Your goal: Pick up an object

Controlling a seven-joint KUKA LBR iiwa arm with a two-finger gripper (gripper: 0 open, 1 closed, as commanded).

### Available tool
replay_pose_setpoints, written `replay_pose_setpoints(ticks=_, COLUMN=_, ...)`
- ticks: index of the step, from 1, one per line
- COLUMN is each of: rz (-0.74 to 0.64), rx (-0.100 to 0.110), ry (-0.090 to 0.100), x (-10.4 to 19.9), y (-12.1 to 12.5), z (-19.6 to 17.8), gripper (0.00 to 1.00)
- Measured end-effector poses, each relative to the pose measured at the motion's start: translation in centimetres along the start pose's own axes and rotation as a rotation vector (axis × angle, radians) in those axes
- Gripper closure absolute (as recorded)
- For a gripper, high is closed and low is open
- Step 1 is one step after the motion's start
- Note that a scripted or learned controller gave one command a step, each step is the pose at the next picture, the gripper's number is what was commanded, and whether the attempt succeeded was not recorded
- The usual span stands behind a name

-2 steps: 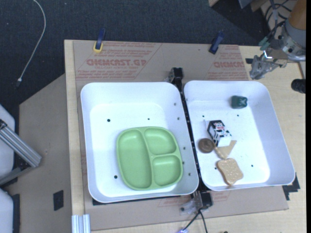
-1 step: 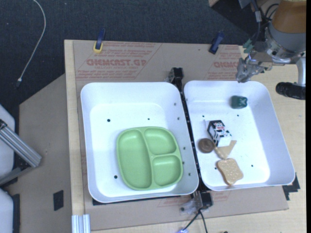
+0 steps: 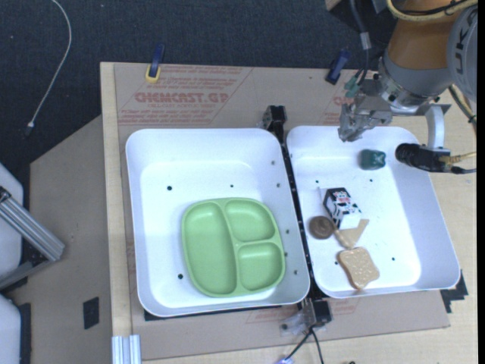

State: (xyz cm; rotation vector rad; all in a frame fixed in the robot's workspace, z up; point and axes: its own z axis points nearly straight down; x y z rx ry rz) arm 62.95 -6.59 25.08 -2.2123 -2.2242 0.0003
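Closest to the front edge of the bench, the left bin [image 3: 144,203] holds a pale green divided plate [image 3: 232,246], lying flat toward its near side. In the right bin [image 3: 424,226], a slice of toast [image 3: 358,267] lies nearest, with a smaller tan wedge [image 3: 352,235] just behind it and touching a round brown disc [image 3: 322,227] on its left. A little farther back a small black-and-white box [image 3: 340,202] sits just beside the wedge. Beyond that, toward the far side of the same bin, a small dark green lump [image 3: 372,158] rests on its own. The gripper [image 3: 354,130] hangs over the bin's far rim, left of the green lump and apart from it, with nothing in it; whether it is apart or together I cannot tell from here. The grey arm with its orange band [image 3: 424,29] rises behind.
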Motion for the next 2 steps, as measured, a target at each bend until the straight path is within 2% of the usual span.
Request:
replay_pose_setpoints(ticks=1, rz=0.000, rx=0.001, ry=0.000, x=5.0, y=-1.5, z=1.7, gripper=1.00)
replay_pose_setpoints(ticks=2, rz=-0.001, rx=-0.001, ry=0.001, x=10.7, y=-2.3, z=1.4, gripper=1.00)
